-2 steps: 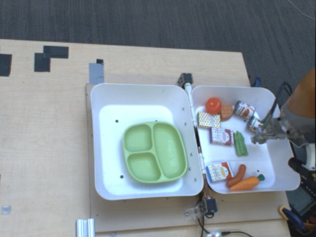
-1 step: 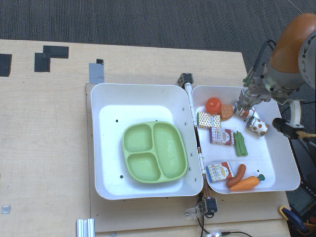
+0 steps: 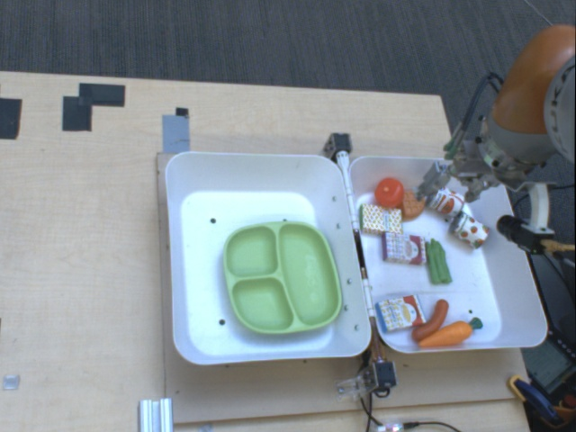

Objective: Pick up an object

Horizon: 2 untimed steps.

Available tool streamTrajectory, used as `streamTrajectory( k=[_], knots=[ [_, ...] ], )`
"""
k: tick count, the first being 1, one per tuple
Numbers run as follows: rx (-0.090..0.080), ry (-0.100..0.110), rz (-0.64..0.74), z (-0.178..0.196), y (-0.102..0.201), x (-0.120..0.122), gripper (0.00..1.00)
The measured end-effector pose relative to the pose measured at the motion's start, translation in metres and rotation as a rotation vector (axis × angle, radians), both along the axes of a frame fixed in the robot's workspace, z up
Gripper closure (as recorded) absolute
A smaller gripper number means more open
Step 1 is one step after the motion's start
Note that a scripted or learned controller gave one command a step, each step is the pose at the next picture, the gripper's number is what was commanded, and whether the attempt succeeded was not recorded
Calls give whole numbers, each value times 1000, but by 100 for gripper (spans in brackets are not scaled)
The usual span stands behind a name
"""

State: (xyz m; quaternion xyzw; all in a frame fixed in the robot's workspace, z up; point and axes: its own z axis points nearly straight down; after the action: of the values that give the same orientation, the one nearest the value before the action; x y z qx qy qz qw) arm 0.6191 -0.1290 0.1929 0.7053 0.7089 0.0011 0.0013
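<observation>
A carrot (image 3: 445,334) and sausage (image 3: 430,320) lie far below the jaws. The gripper (image 3: 443,185) hangs over the right bin (image 3: 517,295) — a small can (image 3: 446,203) just beside it. Open or shut — can't tell. Nothing is picked yet.

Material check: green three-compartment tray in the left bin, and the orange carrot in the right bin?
Green three-compartment tray: looks like moulded plastic, smooth with a soft sheen, one uniform colour, rounded dividers. Orange carrot: likely toy plastic, even orange with a green tip; too small to rule out rubber or foam.
</observation>
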Motion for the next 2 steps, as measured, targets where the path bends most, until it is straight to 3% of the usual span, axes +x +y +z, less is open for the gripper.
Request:
streamTrajectory(
  k=[1,2],
  knots=[
    [-1,-6,-2,-96,-7,-66,0],
    [-2,-12,1,-85,-7,-65,100]
  ],
)
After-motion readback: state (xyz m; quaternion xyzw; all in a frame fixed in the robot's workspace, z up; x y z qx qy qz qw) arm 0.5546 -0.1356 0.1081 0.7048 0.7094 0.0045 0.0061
